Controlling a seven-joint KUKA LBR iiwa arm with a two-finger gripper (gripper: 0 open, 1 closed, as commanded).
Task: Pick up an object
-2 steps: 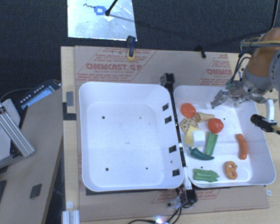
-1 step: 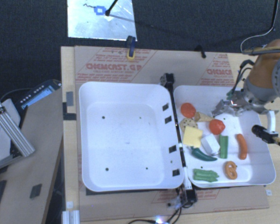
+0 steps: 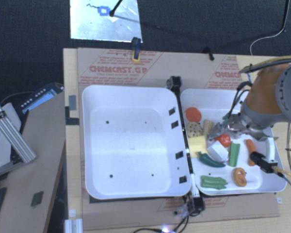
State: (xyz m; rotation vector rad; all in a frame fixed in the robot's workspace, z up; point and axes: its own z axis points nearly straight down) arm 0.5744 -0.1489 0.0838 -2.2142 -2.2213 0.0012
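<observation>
Camera view, looking down at a slant: two white bins are seen side by side. Left bin [image 3: 131, 144] is bare inside; right bin [image 3: 270, 178] is crowded w/ small toy food. Arm [image 3: 274, 93] is reached in from the right, w/ gripper [image 3: 223, 130] set low over the middle of the pile. Fingers: can't be told, too blurred and part hidden. Nearest candidates, largest first: yellow block [image 3: 198, 143], white piece [image 3: 217, 152], green stick [image 3: 234, 154], red piece [image 3: 225, 140] just beside the gripper. Further off: green pod [image 3: 213, 182], orange disc [image 3: 193, 114], orange ring [image 3: 240, 176]. Nothing is seen held. Judgement: one item should be singled out, approach kept vertical, neighbours not nudged; crowding is the risk, a double grab or slip is likely.
</observation>
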